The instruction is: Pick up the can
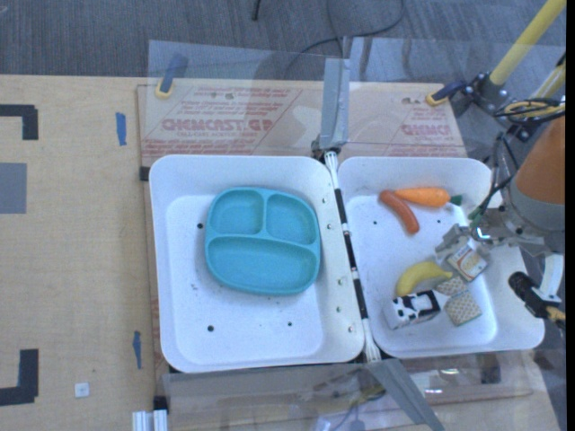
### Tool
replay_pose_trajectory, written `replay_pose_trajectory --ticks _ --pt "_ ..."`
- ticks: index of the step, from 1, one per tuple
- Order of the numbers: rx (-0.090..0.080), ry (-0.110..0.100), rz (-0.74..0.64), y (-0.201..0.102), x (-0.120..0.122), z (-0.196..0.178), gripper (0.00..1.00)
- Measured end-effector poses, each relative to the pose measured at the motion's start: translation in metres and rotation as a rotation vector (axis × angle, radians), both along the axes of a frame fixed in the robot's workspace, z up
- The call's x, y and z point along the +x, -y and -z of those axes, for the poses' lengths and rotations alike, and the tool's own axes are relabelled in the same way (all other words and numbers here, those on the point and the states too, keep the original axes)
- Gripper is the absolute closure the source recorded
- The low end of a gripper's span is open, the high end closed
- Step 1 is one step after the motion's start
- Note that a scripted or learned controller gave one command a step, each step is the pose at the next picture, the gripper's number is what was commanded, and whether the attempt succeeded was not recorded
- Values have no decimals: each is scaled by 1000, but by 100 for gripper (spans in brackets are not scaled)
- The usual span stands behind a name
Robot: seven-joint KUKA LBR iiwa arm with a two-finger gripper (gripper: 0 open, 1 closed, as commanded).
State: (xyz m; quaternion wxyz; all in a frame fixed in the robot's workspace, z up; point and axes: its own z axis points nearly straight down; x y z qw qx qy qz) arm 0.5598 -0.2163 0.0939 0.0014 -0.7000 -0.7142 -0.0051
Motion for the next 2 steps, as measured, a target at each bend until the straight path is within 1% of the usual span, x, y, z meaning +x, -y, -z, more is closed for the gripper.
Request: replay_pose_trajectory --ticks 1,2 --pt "-7 3 7 5 -1 -10 100" --pt "-11 -2 -115 -40 5 -85 100"
